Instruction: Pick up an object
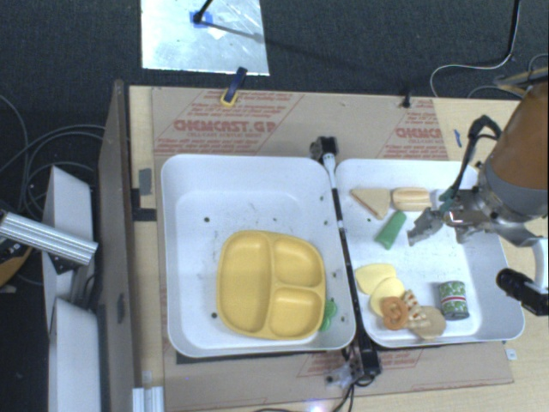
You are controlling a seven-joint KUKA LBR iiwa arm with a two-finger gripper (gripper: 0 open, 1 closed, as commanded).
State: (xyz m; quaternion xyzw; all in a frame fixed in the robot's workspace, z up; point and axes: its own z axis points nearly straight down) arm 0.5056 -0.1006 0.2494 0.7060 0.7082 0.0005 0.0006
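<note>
Arm (523, 157) cut off at right edge; green object (328, 314) half hidden behind yellow tray (271, 283).

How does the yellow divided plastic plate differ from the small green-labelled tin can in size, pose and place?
Size: the yellow divided plastic plate is much larger than the small green-labelled tin can.
Pose: the plate lies flat, compartments up; the can stands upright.
Place: the plate sits in the left white bin; the can stands in the right white bin, near its front right corner.
Shared: both rest on a bin floor, untouched.
</note>
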